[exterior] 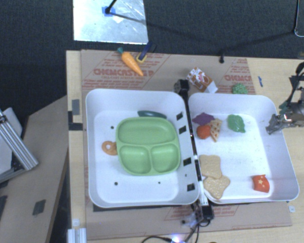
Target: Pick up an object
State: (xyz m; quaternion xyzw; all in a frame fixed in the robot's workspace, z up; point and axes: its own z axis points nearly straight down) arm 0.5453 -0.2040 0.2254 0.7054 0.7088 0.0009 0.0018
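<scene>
The right bin [273, 151] holds several toy foods: a purple piece [203, 118], a red tomato [204, 131], a cracker wedge [216, 128], a green leafy piece [236, 123], two tan bread slices [210, 166] [216, 186] and a red piece [261, 183]. In the left bin [99, 115] lies a green divided plate [147, 146], with an orange ring [110, 148] beside it. My gripper [279, 121] hovers at the right bin's right rim, apart from every object, the leafy piece being nearest.
Behind the bins on the cardboard lie a carrot [131, 63], a blue and yellow item [144, 53], a small packet [198, 78] and a green floret [239, 88]. A foil sheet [110, 14] lies farther back. A dark green item [152, 114] peeks from behind the plate.
</scene>
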